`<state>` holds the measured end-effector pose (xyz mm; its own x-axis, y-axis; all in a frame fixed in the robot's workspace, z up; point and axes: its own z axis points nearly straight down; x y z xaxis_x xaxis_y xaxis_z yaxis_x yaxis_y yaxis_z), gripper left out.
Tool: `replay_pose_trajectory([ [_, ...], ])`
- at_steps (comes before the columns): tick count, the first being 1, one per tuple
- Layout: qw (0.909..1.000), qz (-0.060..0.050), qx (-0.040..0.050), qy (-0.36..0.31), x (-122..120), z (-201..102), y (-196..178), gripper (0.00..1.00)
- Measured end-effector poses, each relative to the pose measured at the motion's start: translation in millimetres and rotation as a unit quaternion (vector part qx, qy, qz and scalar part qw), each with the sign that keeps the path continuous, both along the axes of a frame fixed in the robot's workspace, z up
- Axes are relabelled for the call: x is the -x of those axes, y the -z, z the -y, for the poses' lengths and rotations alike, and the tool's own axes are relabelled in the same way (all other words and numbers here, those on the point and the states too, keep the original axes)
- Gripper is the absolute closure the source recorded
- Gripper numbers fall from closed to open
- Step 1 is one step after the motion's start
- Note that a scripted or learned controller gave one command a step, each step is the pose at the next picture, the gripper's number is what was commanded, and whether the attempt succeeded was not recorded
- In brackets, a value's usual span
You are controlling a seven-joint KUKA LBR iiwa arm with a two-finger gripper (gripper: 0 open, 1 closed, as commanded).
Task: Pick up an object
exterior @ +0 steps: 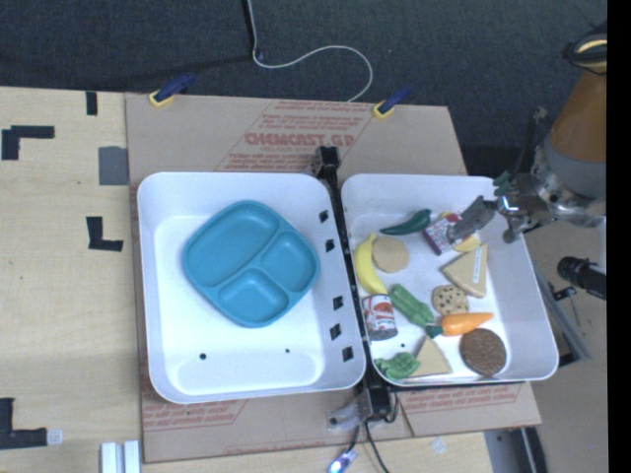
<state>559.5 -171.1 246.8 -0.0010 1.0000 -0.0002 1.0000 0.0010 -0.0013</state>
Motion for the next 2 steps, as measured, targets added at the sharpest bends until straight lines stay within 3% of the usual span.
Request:
replay_pose_trajectory([
  [1, 1.0, 0.004, 0.0004, -0.001, 43, -21, -101, 0.0],
  [2, 1.0, -0.001, -0.0009, -0.002, 77, -82, -88, 0.0],
])
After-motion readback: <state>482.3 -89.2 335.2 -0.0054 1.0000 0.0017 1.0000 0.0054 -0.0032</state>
